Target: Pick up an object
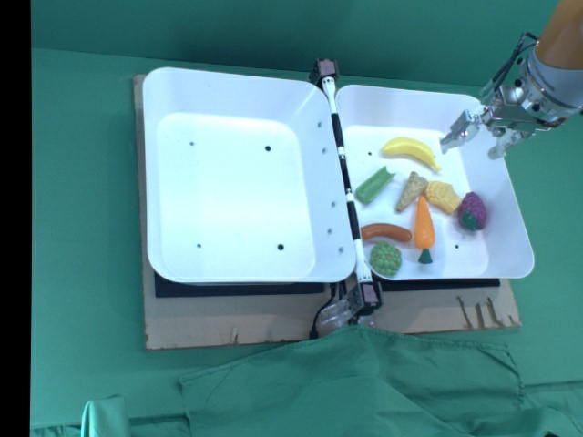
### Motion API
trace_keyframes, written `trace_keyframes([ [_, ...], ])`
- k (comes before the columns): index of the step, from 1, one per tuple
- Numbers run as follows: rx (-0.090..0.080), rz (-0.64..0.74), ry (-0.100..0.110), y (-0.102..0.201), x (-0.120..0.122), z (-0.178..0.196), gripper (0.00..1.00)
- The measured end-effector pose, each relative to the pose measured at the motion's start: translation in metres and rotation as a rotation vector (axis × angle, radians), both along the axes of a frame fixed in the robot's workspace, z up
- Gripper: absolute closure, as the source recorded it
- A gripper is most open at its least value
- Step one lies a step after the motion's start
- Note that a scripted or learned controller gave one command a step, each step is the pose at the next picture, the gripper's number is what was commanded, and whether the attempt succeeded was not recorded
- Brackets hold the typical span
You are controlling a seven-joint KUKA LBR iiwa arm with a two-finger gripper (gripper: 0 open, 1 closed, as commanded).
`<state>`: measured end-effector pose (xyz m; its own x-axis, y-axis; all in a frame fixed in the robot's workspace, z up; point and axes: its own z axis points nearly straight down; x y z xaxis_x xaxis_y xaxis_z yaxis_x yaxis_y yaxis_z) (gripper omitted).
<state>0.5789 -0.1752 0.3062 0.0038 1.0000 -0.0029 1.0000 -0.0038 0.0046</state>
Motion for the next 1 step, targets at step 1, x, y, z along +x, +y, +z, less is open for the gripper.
trace_keyframes([
  [1, 0.0, 0.0, 0.0, 0.0, 0.0, 0.0, 0.0],
])
